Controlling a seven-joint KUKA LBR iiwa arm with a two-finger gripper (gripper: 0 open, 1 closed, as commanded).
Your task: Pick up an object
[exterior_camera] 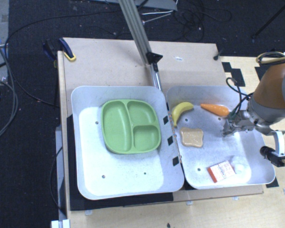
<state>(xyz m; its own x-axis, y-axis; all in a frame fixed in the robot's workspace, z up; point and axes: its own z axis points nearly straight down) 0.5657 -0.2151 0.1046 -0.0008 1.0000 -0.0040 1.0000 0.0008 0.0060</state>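
In the right bin (256,146) lie a yellow banana (181,110), an orange carrot (215,109), a slice of toast (192,137) and a small red and white box (221,171). My gripper (227,128) hangs low over the bin's middle right, just below the carrot's right end and to the right of the toast. It touches none of them as far as I can see. The arm's orange band (273,86) shows above the wrist at the right edge.
The left bin (85,141) holds a green divided plate (131,126). A metal pole (135,20) slants down from the top to the gap between the bins. Black clips (171,139) sit along the bins' shared edge.
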